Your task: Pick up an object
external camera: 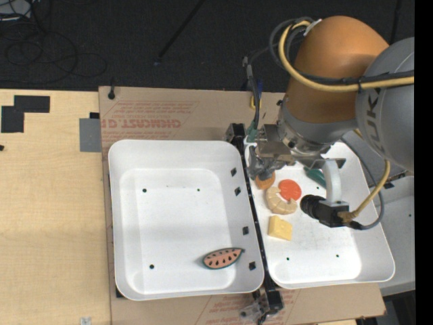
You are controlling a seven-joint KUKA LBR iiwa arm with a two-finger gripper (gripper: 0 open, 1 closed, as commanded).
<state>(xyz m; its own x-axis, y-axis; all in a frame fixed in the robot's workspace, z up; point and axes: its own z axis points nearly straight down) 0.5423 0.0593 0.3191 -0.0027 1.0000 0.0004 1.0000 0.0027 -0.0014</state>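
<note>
My gripper (262,169) reaches down into the right bin (338,269) near its left wall, just above an orange piece (264,181). The arm's wrist hides most of the fingers. Right below lie a beige round piece (280,202) and a red disc (290,189) touching it. A yellow wedge (281,228) sits a little nearer the front. A green item (315,176) peeks out from under the arm. In the left bin (128,181) a watermelon slice (222,258) lies near the front right corner.
A black cable plug (323,210) hangs over the right bin beside the beige piece. The divider between the bins (247,202) runs just left of the gripper. The bins rest on a cardboard sheet (162,114).
</note>
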